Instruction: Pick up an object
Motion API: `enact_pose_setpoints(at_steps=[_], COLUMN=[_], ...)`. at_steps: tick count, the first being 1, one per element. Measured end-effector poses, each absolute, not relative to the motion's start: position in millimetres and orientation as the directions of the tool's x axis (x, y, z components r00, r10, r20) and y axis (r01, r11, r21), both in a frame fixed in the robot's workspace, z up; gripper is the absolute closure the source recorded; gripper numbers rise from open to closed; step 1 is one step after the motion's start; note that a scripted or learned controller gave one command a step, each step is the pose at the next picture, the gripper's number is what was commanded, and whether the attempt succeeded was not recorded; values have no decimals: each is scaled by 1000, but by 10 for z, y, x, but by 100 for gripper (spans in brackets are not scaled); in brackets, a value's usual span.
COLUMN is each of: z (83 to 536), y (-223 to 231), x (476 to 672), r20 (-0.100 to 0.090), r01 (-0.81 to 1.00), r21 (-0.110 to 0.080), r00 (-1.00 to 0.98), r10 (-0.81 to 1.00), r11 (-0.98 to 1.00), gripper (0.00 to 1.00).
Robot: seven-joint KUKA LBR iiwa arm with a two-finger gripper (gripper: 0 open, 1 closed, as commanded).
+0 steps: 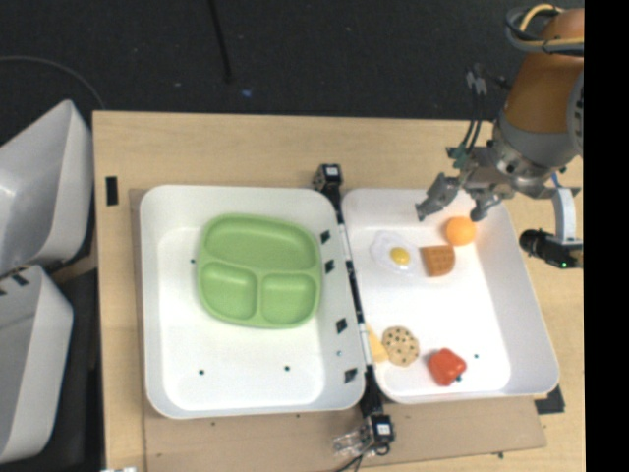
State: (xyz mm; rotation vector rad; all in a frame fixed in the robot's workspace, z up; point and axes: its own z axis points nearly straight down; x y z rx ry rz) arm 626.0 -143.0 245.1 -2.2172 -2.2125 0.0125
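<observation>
On the left I see the left bin (167,362) with a green divided plate (260,269) lying in its far half; nothing there looks like my target. The right bin (521,303) is where the loose items lie. Going left to right across it: a fried egg toy (395,255) toward the far side, a cookie (400,345) near the front by the divider between the bins, a brown toast-like piece (438,261) just beside the egg, a red pepper-like piece (446,366) at the near side, and an orange ball (459,230) at the far side, just beyond the toast.

My gripper (460,203) hangs over the far part of the right bin with its fingers spread apart and nothing between them. The right finger sits close above the orange ball, the left one well clear to the ball's left.

As I judge it, the pick is not yet made: every item lies on the bin floor. What is left is to centre over one piece, most likely the orange ball, descend, close, and lift.
</observation>
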Motion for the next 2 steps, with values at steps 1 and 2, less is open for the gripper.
enact_pose_setpoints(at_steps=[1, 2], z=[2534, 2044], y=[-1425, -1537], x=[6283, 6292], r20=[0, -2], r01=[1000, 1000], r21=[1, -3], r00=[-1, 2], r10=[1000, 1000], r11=[1, -2], gripper=[0, 0])
